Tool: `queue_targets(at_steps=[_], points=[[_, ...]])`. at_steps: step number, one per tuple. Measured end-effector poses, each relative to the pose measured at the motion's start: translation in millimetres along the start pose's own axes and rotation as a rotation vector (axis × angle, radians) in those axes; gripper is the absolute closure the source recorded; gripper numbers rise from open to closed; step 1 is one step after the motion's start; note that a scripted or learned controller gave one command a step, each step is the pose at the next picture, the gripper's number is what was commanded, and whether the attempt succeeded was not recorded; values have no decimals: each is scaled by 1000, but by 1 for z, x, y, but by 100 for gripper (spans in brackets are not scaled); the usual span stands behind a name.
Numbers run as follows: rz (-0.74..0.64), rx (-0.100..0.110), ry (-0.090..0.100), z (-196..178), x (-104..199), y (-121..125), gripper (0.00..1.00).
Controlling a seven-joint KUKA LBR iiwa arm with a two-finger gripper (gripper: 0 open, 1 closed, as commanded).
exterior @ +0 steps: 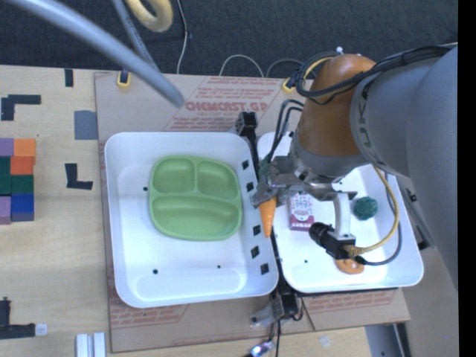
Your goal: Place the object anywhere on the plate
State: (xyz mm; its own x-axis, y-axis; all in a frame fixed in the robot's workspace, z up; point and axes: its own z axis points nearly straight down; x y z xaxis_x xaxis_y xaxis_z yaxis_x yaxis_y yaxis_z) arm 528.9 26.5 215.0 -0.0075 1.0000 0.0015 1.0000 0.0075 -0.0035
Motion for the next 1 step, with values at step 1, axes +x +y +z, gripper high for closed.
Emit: queue_targets(at_steps=[1], points=[[0,-3,0,-12,55,17,100]])
